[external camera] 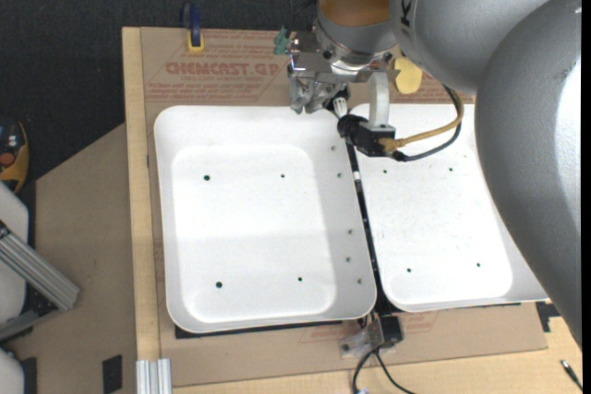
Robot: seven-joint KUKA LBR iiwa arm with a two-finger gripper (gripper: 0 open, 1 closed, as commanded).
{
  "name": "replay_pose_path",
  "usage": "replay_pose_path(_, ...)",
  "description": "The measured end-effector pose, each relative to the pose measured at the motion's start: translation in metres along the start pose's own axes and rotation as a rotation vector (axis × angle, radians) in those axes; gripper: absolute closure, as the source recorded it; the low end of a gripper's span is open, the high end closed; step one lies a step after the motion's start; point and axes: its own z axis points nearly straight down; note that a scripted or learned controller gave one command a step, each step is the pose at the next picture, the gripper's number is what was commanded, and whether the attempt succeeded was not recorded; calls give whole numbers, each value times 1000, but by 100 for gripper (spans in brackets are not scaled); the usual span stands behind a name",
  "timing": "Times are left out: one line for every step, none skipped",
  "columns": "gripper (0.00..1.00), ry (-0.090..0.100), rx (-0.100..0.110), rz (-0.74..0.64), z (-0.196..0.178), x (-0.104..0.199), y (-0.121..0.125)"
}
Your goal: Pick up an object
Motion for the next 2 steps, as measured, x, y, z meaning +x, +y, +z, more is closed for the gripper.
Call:
replay_pose_path(100,4,-3,-13,31,100,-1)
replay_pose_path(100,3,-9,-3,-48,70,-21)
